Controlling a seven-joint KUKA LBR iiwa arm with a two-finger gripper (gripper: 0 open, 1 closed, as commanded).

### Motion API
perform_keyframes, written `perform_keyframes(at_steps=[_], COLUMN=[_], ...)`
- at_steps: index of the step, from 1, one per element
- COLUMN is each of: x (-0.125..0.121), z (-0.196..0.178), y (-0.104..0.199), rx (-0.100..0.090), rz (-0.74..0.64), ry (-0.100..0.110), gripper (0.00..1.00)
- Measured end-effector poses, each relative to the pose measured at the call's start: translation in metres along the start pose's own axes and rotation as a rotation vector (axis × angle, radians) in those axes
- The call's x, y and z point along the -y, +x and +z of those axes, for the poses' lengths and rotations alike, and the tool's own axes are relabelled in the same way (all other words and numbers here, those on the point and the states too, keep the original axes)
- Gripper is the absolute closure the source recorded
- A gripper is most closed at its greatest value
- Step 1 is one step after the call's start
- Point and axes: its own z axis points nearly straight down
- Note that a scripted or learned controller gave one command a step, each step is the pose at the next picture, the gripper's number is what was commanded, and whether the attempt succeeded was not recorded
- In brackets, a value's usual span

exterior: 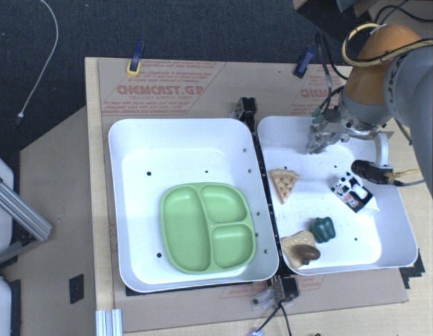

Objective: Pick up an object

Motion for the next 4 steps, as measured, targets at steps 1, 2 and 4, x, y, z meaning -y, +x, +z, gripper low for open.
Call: perform_keyframes(at_steps=[1, 2, 4], x=[-0.008, -0.008, 0.015], z=[-0.056, -0.121, -0.119], y=[0.008, 0.005, 0.045], rx=[0.001, 0.002, -0.002], rz=[-0.001, 0.000, -0.002], ry=[-0.007, -0.009, 0.004], gripper=[1.00, 1.00, 1.00])
